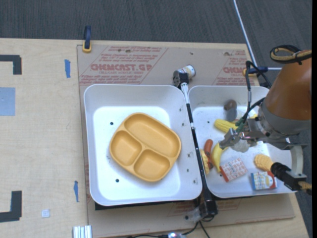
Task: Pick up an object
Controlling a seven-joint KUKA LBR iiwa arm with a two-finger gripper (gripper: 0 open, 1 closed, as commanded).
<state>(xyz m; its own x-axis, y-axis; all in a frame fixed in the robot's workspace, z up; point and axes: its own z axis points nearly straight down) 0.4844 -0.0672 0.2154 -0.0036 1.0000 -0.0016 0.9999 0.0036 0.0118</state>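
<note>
Camera view looked down at a slant on a pale wooden surface that carried two shallow white bins side by side. The grey arm with its orange band reached in from the right edge, and the end effector hung low over the right bin, near that bin's middle. Whether it was wide, narrow or gripping something could not be told; the metal parts blurred together there.

Several small things lay close around the end effector. A banana lay just to its left and slightly toward the viewer, with a red sausage-shaped toy beyond that. A yellow corn cob sat just behind it, and a small grey lump farther back. A white checked packet lay just in front of it, and a second yellow piece and a blue-and-white packet lay to its right front. Well to its left, the left bin held an orange divided plate.

Any of these pieces would have served the task. The banana seemed the likeliest candidate, being nearest. To do the step well, the end effector should have been centred over one piece alone, closing across its narrow width, clear of the packet and sausage, then lifted straight up. The crowding looked the main risk.
</note>
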